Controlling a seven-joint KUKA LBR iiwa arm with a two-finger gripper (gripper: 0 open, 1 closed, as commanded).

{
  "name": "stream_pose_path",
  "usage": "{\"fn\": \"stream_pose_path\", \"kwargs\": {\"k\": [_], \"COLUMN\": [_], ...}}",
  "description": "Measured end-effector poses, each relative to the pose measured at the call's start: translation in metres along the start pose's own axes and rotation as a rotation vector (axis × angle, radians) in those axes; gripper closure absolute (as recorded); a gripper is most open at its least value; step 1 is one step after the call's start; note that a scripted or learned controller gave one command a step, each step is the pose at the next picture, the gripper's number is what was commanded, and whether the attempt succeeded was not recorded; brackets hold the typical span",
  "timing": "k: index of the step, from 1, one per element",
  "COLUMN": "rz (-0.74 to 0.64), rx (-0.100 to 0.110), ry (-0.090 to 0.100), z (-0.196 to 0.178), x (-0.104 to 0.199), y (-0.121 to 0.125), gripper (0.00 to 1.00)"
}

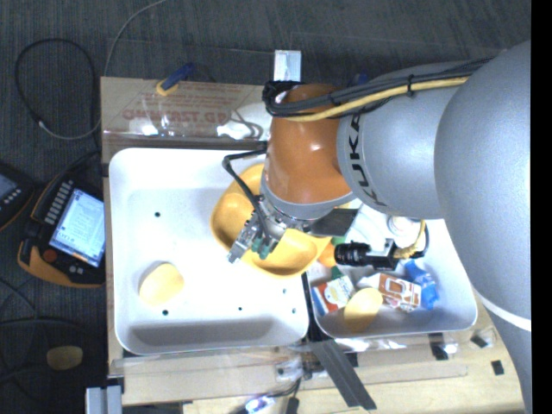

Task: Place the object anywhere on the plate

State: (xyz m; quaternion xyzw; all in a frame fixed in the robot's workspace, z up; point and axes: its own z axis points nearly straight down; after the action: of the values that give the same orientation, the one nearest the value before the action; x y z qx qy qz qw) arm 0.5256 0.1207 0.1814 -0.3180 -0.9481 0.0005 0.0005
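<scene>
Plate [226,218] — yellow, at frame centre in the left bin [138,179], largely covered by the arm [310,158]. Tool [253,243] — over the plate's lower part; whether open or holding anything cannot be told. Object [160,283] — pale yellow, rounded, lower left of the same bin, well apart from the plate. Right bin [461,313] — assorted items at lower right.

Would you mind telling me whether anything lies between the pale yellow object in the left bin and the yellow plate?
Nothing visible does. The pale yellow object lies near the left bin's front left corner, and only bare white floor separates it from the yellow plate. The tool hangs over the plate itself.
</scene>
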Motion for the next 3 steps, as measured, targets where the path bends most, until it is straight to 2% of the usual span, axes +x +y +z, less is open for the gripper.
{"fn": "stream_pose_path", "kwargs": {"k": [1,2,3], "rz": [-0.026,-0.027,0.010], "rx": [-0.006,-0.005,-0.001], "ry": [-0.001,0.001,0.001], "z": [0.067,0.067,-0.002], "x": [-0.014,-0.013,0.015], "y": [-0.008,-0.008,-0.050], "gripper": [1.00,0.00,0.00]}}
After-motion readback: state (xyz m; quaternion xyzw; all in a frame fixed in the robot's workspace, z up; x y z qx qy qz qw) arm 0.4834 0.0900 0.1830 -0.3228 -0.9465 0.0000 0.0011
